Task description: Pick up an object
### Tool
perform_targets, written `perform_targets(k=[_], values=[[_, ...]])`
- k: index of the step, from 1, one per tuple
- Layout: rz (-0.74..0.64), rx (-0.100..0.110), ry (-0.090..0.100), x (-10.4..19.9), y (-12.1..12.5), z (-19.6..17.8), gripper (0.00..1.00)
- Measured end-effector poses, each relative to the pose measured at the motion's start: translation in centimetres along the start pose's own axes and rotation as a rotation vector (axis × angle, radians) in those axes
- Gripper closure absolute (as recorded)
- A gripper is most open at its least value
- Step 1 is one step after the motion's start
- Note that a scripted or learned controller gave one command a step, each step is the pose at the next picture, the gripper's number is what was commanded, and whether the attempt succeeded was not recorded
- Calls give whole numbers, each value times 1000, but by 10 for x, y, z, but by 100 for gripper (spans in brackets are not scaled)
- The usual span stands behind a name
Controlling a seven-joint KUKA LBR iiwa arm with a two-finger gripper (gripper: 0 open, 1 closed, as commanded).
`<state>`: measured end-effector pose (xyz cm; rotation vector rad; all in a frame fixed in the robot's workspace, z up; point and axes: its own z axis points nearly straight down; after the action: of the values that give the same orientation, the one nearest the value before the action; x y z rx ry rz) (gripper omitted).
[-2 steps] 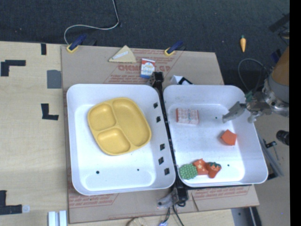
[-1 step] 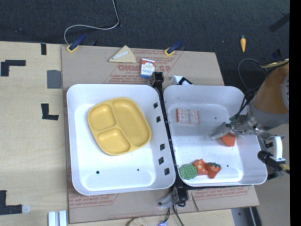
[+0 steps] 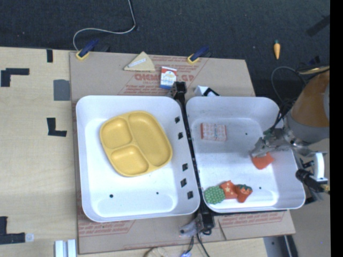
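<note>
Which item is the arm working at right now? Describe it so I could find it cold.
Start at the right-hand bin, then go to its right side, where the hand reaches in. Just under it lies a small orange-red object. It sits alone mid-bin, unlike the green and red toys clustered at the front edge.

Both white bins look like smooth plastic with a faint sheen, and the yellow divided tray is plastic too — glossier. Beneath them lies matt brown cardboard, printed in red. The bench shows pale wood grain — a dull finish.
</note>
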<state>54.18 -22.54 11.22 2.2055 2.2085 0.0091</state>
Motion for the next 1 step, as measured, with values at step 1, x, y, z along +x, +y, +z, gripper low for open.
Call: perform_targets(k=[1], values=[[-1, 18, 11, 41, 7, -50, 100]])
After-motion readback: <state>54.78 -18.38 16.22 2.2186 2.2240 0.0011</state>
